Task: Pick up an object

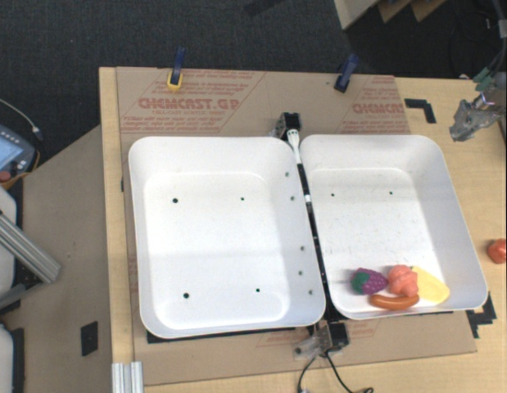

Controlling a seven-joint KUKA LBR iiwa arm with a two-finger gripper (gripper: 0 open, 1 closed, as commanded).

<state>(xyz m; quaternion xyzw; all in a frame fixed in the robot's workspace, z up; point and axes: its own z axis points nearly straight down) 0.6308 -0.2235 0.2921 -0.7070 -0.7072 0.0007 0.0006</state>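
Note:
Several small toy foods lie bunched in the near right corner of the right bin (pixel 384 170): a purple bunch of grapes (pixel 368 281), a red-orange piece (pixel 403 279), a yellow piece (pixel 433 288) and a long orange sausage-like piece (pixel 393 301) in front of them. My gripper (pixel 469 119) is a grey metal shape at the view's far right edge, above the bench beyond the right bin's far right corner, well away from the toys. Nothing hangs from it that I can see.
The left bin (pixel 212 162) stands beside the right one, a black hinge strip (pixel 306 211) between them. A small orange object (pixel 497 251) lies on the bench right of the right bin. Blue clamps (pixel 178 68) (pixel 346 74) hold the cardboard's far edge.

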